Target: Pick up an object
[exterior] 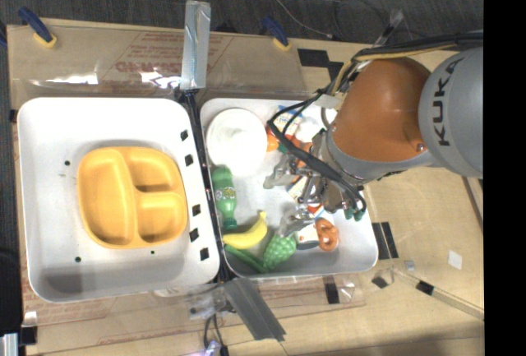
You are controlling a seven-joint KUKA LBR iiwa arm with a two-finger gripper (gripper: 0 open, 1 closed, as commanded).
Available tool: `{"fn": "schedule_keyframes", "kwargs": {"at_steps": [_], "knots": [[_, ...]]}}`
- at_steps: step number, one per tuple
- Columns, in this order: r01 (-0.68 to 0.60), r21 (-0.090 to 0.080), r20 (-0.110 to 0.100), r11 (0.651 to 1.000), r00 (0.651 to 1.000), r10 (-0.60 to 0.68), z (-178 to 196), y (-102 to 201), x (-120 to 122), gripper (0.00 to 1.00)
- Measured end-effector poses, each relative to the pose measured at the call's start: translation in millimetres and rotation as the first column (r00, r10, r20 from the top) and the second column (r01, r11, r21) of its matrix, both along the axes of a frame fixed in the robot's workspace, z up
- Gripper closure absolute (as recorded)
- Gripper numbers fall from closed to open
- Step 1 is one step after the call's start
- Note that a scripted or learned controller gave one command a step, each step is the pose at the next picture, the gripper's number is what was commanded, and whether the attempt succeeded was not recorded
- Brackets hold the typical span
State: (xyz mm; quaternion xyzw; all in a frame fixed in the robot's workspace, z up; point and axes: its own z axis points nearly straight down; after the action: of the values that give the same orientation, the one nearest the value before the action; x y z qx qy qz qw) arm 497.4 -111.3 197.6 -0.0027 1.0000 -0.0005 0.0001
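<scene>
The grey arm with its orange band (382, 112) reaches over the right bin (362, 251), and its gripper (308, 190) hangs low among the clutter there. Whether the claw is released or clenched cannot be told, since the wrist, cables and metal parts hide its tips.

Taking the yellow banana (246, 235) near the bin's front wall as landmark: a green bottle (223, 196) lies just behind it, along the wall shared with the left bin. A green bumpy toy, perhaps a bunch of grapes (279, 249), touches the banana's right end. Further right sits a small orange-and-white object (325, 235), right under the gripper. Well behind the banana, at the far left corner, stands a white round bowl (236, 136). Small coloured items beside the bowl are half hidden by cables.

The left bin (49, 264) holds a yellow divided tray (131, 196), well left of the banana, past the wall between the bins
</scene>
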Motion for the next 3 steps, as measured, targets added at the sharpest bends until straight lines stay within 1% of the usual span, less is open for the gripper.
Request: {"fn": "schedule_keyframes", "kwargs": {"at_steps": [1,2,3], "knots": [[-0.129,0.000,0.003,0.992,0.992,0.129,-105.4,-14.7,27.1,0.00],[-0.243,-0.018,0.012,0.970,0.970,0.243,-101.0,6.8,6.4,0.00],[-0.193,-0.002,0.005,0.981,0.981,0.193,-46.2,-15.9,104.2,0.00]]}}
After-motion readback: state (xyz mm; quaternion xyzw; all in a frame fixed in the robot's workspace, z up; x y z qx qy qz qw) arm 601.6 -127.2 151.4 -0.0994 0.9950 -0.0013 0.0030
